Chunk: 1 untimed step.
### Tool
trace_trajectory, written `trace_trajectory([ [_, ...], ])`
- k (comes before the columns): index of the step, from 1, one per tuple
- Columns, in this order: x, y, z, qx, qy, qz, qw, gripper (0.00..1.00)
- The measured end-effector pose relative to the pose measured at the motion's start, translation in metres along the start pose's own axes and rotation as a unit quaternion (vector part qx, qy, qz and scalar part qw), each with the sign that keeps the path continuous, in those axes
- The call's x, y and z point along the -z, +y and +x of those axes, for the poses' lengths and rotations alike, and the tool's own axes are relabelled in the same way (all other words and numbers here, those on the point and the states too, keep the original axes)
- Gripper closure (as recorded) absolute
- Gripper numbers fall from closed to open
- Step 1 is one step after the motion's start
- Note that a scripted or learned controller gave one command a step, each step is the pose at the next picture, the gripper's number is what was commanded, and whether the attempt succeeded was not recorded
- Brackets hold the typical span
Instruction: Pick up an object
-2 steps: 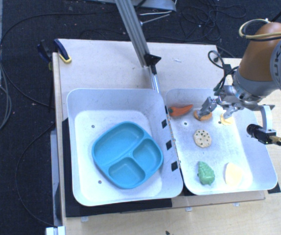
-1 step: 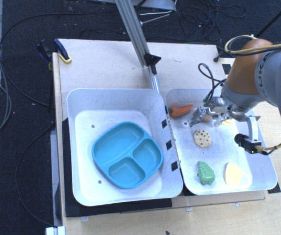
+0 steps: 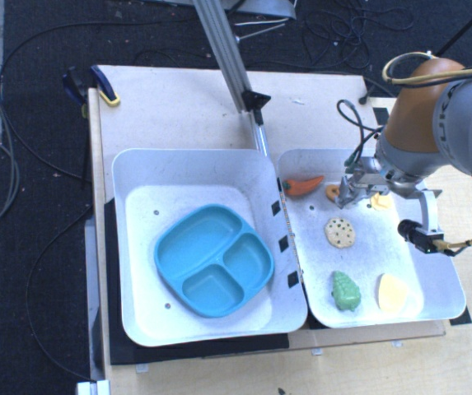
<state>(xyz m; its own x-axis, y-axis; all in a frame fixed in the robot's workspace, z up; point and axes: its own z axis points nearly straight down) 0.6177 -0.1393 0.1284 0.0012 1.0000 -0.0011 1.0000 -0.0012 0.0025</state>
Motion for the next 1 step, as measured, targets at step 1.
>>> trace_trajectory([
  [1,0.0437,0.0044,-0.0033,0.001,0.000,-0.002,1.0000,1.00],
])
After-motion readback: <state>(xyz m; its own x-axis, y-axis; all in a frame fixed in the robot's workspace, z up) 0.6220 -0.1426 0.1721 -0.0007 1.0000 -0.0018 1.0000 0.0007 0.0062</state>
